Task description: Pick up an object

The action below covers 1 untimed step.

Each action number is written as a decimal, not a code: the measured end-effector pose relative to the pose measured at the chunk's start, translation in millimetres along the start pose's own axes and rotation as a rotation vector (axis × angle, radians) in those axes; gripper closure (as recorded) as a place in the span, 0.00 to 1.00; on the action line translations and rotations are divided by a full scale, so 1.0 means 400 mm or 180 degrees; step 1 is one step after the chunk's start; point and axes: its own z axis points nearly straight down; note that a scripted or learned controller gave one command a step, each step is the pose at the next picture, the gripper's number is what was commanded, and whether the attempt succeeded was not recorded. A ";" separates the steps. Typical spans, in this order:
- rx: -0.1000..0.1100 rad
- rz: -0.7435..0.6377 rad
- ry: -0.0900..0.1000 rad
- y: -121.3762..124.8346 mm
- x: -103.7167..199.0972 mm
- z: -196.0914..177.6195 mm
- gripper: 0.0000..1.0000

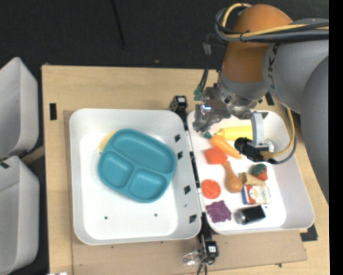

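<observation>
My gripper (pixel 203 121) hangs over the far left corner of the right bin (pixel 297 211), just above and left of an orange carrot-like piece (pixel 225 144) and a yellow piece (pixel 237 132). Nearer the front lie an orange block (pixel 215 156), an orange disc (pixel 211 188), a purple grape cluster (pixel 218 211), a tan pear-shaped piece (pixel 234 180), a small carton (pixel 256 194) and a black cylinder (pixel 251 215). Nothing shows between the fingers.
The left bin (pixel 85 211) holds a teal divided plate (pixel 137 165) with a yellow thing partly hidden beneath its far left edge. The divider between the bins runs just left of the gripper. A black cable loops over the right bin's far side.
</observation>
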 end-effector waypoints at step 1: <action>0.0003 0.0010 -0.0007 -0.023 0.009 0.029 1.00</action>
